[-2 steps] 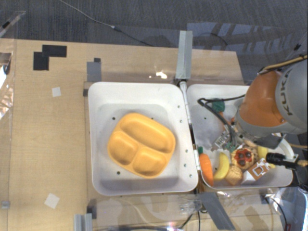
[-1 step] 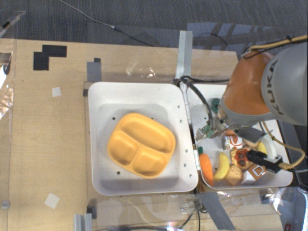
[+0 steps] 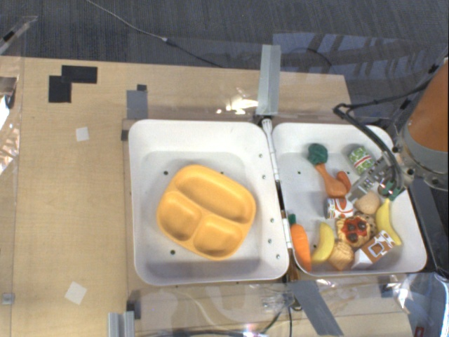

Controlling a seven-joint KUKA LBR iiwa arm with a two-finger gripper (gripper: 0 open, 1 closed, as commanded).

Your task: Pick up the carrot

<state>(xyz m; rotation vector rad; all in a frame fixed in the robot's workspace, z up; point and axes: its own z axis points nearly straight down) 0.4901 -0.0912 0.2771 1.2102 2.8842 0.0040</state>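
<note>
Pale wooden bench [image 3: 77, 209] under dark grey carpet at twelve o'clock, bearing two shallow white bins side by side. In the left bin [image 3: 151, 146], a yellow three-compartment tray [image 3: 205, 210], lying a little toward five o'clock of that bin's middle. In the right bin [image 3: 295, 142], a crowd of toy food: carrot [image 3: 300, 243] at seven o'clock of that bin, hard against the dividing rim, green top toward twelve; just beside it at three o'clock a banana [image 3: 324, 241]; a pizza slice [image 3: 355, 229] near the middle; a second banana [image 3: 387, 223] toward four o'clock; a chicken drumstick [image 3: 335, 182] and a green-topped piece [image 3: 317, 153] toward twelve. Gripper [image 3: 382, 181] reaching in from three o'clock, hovering over the right bin's right half, well apart from the carrot; finger state impossible to tell. Orange band [image 3: 429, 114] at the right edge.
</note>
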